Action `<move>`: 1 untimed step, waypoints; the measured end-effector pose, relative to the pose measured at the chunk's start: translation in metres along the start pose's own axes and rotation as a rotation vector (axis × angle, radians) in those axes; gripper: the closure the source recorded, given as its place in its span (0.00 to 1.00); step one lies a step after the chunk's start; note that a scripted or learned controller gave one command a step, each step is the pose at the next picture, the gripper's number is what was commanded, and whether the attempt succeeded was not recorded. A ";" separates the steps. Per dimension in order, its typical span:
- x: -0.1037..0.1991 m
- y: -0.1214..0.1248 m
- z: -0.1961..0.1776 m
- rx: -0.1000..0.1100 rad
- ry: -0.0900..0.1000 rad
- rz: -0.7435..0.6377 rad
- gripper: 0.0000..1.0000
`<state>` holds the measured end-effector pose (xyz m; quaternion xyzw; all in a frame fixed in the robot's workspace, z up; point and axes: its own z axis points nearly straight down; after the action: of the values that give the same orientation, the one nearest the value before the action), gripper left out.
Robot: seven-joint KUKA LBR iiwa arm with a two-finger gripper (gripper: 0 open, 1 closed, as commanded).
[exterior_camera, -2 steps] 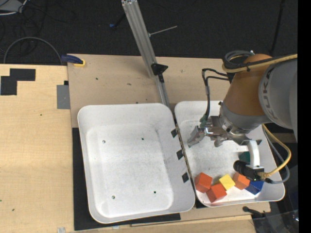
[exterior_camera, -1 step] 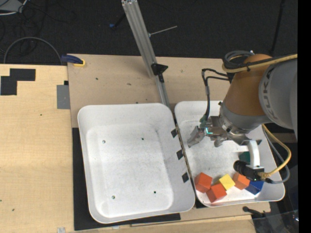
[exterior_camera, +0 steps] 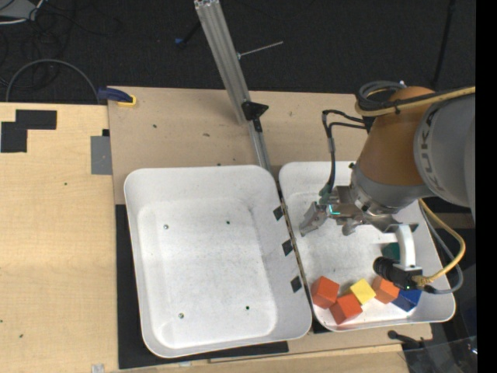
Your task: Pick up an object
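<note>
Orange, yellow and blue blocks (exterior_camera: 361, 295) huddle in the right bin's (exterior_camera: 311, 179) near corner, below and right of our hand (exterior_camera: 332, 217), whose fingers spread wide, holding nothing.

The arm (exterior_camera: 446, 150) is a thick grey cylinder ending in a broad orange band (exterior_camera: 392, 158) above the wrist. Black cables (exterior_camera: 335, 130) loop from the band, a yellow one (exterior_camera: 454, 263) curves below, and the gripper (exterior_camera: 332, 216) is grey metal with a small green light.
</note>
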<state>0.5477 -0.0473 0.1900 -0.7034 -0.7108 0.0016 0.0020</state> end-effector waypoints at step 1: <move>0.000 0.000 0.000 0.000 0.000 -0.001 0.00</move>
<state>0.5477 -0.0472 0.1900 -0.7028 -0.7113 0.0017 0.0022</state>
